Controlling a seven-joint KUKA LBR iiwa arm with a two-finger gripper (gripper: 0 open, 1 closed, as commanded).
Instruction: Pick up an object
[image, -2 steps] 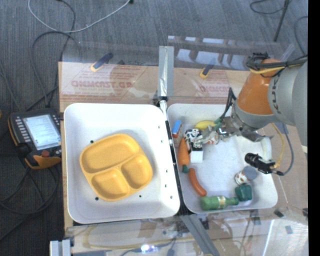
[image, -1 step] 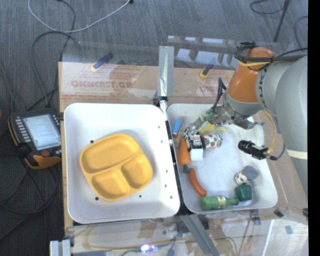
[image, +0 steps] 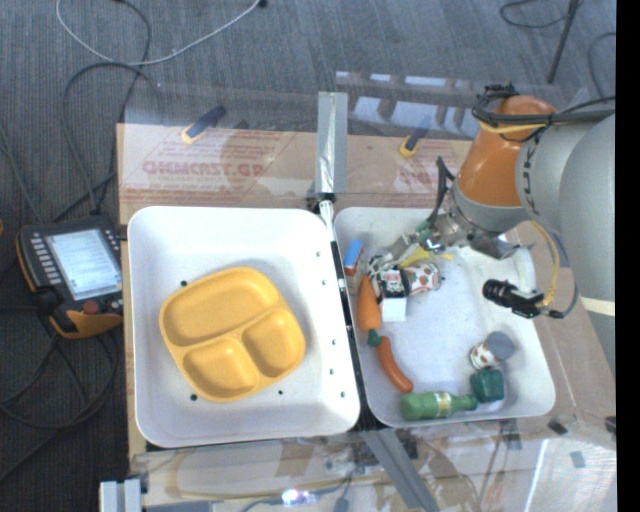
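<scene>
Right of frame centre, the two-finger gripper (image: 425, 243), fingers' state impossible to tell, hangs above cluttered small toys (image: 405, 278) in the shallow white right-hand bin (image: 445, 320).

The grey arm (image: 585, 190) enters from the right side and bends down toward the left. Its orange band (image: 497, 160) sits just above the wrist, with a black cable ring on top of it. Below the band the wrist narrows to the end effector (image: 432, 240), which points down and to the left. The tips are small and dark here, and their state is not clear.
</scene>
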